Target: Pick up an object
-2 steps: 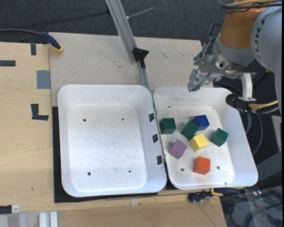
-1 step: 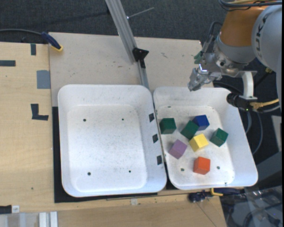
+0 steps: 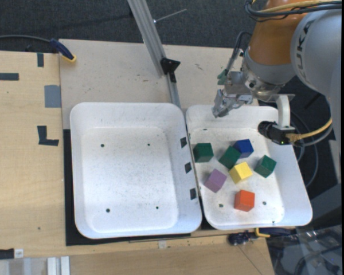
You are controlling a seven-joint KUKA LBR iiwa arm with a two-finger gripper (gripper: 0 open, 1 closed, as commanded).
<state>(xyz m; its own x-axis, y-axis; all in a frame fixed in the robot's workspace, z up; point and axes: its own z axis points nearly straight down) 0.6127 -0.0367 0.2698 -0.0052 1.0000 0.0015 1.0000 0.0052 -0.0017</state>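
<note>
1. The gripper (image 3: 223, 109) hangs from the grey and orange arm over the far rim of the right bin (image 3: 292, 208). Whether it is apart or together cannot be told from this view. Nothing shows in its grasp.

2. Judging from this, the task is at its start. No object has been lifted, and every cube rests on the bin floor. What is left: come down on one cube, close on it, and raise it.

3. The right bin holds seven cubes, clustered toward its middle. A dark green cube (image 3: 203, 152) lies nearest the gripper, on the bin's left side. A blue cube (image 3: 245, 148) touches a green cube (image 3: 230, 156). A yellow cube (image 3: 240, 172) lies just below them. Another green cube (image 3: 265, 165) lies to the yellow one's right. A purple cube (image 3: 215, 180) sits nearer the camera, and an orange cube (image 3: 244, 200) nearest of all.

4. The left bin (image 3: 80, 122) shows only dark specks on its white floor.
</note>
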